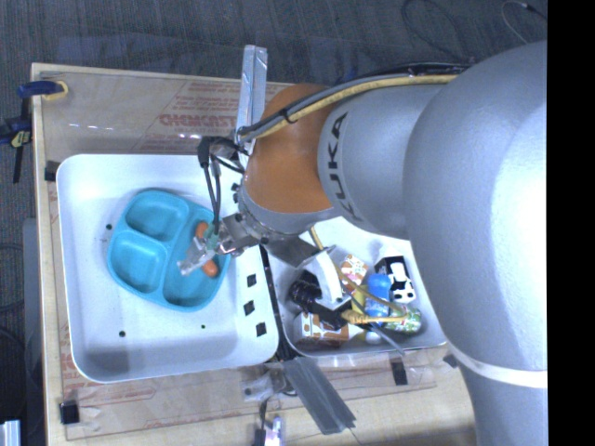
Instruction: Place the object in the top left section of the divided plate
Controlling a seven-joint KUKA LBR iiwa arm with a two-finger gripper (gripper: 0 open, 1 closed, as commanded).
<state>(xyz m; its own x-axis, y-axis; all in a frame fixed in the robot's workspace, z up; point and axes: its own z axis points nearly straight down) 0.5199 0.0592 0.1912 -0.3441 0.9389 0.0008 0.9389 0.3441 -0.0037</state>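
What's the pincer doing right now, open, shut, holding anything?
Pincer: over the blue divided plate's right side, with something orange at its tip; open or shut cannot be told.

The grey arm (446, 156), with its orange band (284, 161), reaches in from 3 o'clock, and its hand (206, 249) hangs over the blue divided plate (149, 240) in the left white bin (84, 323). A small orange object (212, 268) sits at the plate's 3 o'clock edge, just by the hand (whether gripped is unclear). The right bin (428, 337), at 5 o'clock, holds a jumble of colourful items (372, 305).
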